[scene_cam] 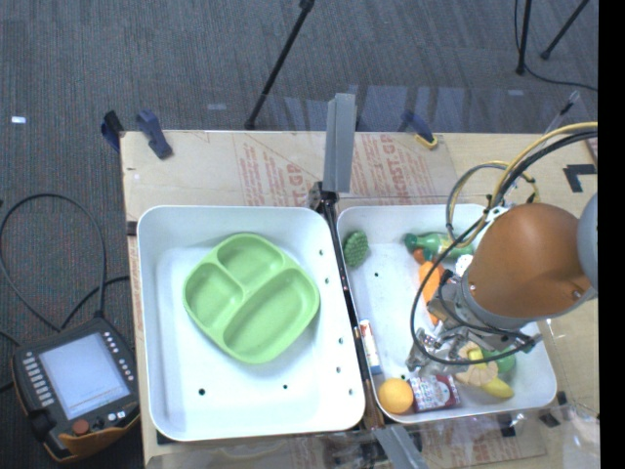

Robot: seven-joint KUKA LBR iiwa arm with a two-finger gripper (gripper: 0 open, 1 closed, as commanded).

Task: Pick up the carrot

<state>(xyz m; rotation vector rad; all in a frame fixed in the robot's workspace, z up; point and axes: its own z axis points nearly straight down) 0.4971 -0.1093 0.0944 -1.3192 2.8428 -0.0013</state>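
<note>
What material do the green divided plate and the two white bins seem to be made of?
The green divided plate looks like molded plastic with a matte finish: one even colour, soft rounded ridges between its three compartments, no sharp glare. The left white bin and right white bin look like smooth, slightly glossy plastic with rounded corners, though coated metal cannot be excluded.

Two white bins: left bin [156, 262], right bin [391, 306]. One green plate [252, 297] with three compartments, in the left bin. Right bin items: one green brush [355, 249], one carrot [428, 277], one green item [426, 242] beside it, one orange [395, 396], one red packet [433, 394], one yellow item [491, 385], one tube [368, 346] at the bin's left wall. One arm [527, 262], one gripper [437, 348]. One pendant [73, 381] on the floor. Two blue clamps [154, 133] on the desk [244, 169] edge.
</note>
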